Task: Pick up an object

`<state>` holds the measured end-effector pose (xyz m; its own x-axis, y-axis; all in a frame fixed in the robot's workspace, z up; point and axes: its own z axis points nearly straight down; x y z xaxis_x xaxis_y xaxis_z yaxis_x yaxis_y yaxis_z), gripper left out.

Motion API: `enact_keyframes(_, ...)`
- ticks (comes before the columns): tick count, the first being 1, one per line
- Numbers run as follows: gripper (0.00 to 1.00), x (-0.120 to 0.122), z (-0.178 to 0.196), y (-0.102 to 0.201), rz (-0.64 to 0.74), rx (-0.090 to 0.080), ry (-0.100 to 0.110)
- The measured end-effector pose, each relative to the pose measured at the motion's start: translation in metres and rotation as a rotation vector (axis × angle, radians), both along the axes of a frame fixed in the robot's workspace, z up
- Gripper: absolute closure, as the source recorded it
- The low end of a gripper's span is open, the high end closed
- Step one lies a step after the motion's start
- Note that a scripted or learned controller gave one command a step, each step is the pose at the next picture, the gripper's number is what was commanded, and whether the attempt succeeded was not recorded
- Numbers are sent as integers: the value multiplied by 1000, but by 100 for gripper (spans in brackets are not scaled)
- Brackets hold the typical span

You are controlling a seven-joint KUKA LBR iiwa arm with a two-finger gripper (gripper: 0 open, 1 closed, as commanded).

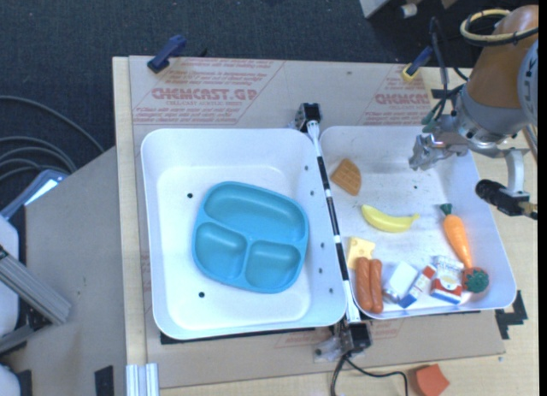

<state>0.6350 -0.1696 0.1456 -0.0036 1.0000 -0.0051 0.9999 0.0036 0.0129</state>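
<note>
Fingers: gripper (pixel 425 153) hangs over the right bin's (pixel 504 253) far edge; open or shut, I cannot tell.
Near: hot dogs (pixel 369 285), carrot (pixel 456 239).
Middle: banana (pixel 389 218) lies alone, the best target.
Advice: descend centred, across its width.

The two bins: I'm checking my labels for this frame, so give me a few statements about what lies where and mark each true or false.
1. The blue divided plate lies in the left bin. True.
2. The banana lies on the blue plate. False: it lies in the right bin.
3. The carrot lies near the right bin's right side. True.
4. The gripper hangs over the left bin. False: it is over the right bin's far part.
5. The sausages lie at the right bin's near left corner. True.
</note>
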Motion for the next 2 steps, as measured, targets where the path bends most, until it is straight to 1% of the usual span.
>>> enact_keyframes(1,0,0,0,0,0,0,0)
enact_keyframes(2,0,-25,-61,7,-4,6,15)
